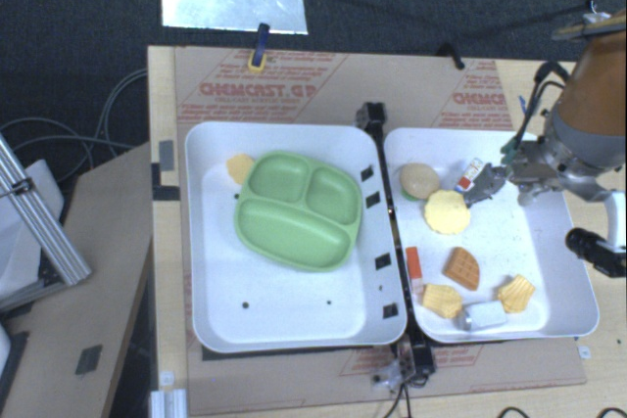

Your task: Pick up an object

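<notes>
The left bin (211, 240) holds a large green divided plate (297, 209) lying flat near its middle, with a small pale yellow piece (238, 167) touching the plate's upper left edge. The right bin (558, 240), just beside it across a black divider, carries the smaller items. The grey arm (588, 113) with its orange band reaches in from the right over that bin's upper right part, and its gripper (505, 179) hangs above the bin floor with both fingers spread apart, nothing between them. Just left of the left fingertip lies a small red-and-white piece (471, 175). A round yellow disc (447, 212) lies below that fingertip, touching a beige rounded lump (419, 180) at its upper left. Lower down sit a brown waffle-like piece (461, 268), a yellow chunk (441, 301), a yellow ridged piece (515, 293) and a pale grey cylinder (484, 315), the last three near the front wall. A thin orange stick (412, 262) lies along the bin's left wall.
</notes>
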Tool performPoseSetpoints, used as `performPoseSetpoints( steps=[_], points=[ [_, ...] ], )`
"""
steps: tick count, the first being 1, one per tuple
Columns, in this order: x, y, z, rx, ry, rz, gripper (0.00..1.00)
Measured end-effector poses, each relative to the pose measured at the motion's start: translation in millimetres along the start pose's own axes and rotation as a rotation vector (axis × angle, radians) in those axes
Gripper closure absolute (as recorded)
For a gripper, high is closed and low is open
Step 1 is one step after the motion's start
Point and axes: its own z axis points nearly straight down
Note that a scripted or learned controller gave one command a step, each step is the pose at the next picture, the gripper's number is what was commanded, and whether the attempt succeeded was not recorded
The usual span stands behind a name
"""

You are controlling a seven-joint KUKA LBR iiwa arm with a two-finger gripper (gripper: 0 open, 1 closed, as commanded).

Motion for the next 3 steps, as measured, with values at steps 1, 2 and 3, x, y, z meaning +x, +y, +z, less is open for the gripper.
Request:
performPoseSetpoints(
  steps=[1, 2, 3],
  points=[
    [0, 2, -5, -0.011, -0.002, -0.002, 0.00],
    [6, 5, 39, -0.007, -0.001, -0.001, 0.00],
    [9, 6, 102, -0.005, 0.000, 0.000, 0.00]
  ],
)
